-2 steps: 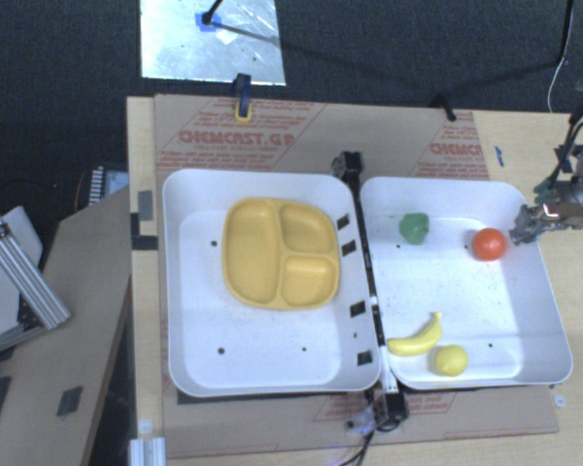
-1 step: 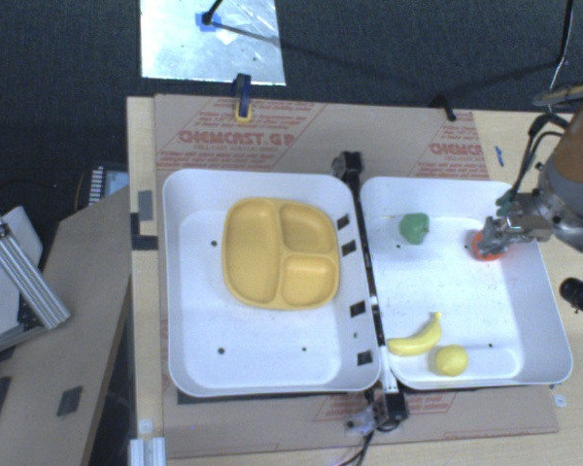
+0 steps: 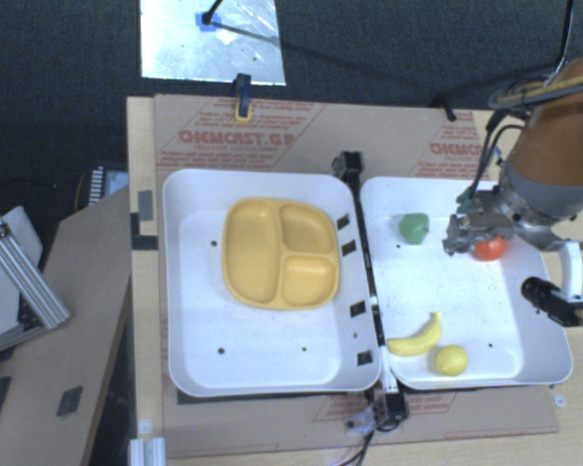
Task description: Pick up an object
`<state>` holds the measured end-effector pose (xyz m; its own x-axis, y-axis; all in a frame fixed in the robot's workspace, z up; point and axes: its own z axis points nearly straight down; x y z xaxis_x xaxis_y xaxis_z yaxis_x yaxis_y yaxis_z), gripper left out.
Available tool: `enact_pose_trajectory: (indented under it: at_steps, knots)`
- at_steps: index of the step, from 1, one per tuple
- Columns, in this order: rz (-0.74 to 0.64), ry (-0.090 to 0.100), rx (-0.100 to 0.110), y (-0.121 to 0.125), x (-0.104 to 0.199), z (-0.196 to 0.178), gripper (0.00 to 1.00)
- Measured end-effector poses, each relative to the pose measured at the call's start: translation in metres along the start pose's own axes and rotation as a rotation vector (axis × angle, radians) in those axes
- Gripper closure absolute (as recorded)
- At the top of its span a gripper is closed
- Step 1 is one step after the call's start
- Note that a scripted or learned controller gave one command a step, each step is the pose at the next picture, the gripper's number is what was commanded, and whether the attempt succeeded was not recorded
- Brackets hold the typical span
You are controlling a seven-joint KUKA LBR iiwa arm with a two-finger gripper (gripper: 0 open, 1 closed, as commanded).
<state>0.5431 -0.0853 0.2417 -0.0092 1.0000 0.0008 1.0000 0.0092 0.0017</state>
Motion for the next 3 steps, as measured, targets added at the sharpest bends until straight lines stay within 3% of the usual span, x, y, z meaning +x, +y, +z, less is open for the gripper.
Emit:
enact_pose_trajectory:
  at_steps: [3]
  knots:
    - [-0.001, 0.001, 0.0, -0.018, 0.165, -0.007, 1.0]
